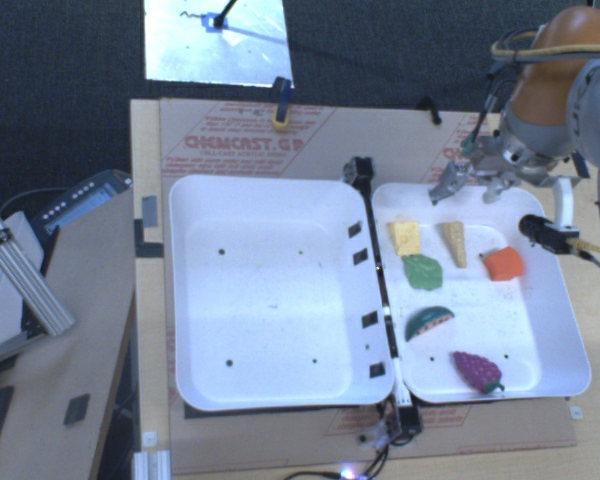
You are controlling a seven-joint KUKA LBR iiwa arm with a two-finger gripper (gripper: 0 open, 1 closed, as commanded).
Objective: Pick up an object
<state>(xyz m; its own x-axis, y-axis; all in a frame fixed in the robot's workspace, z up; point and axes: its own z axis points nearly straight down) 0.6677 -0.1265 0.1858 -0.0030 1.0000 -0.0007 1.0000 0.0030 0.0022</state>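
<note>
Purple grape bunch (477,370) is seen at the near end of the right bin (555,338), with a watermelon slice (429,321) just beyond it. Further back a green leafy piece (423,272), yellow cheese block (406,237), tan cone (454,243) and orange block (502,264) are laid out, all apart. Gripper (470,182) is held above the bin's far rim, fingers spread wide, nothing between them. Left bin (195,218) is seen alongside.
</note>
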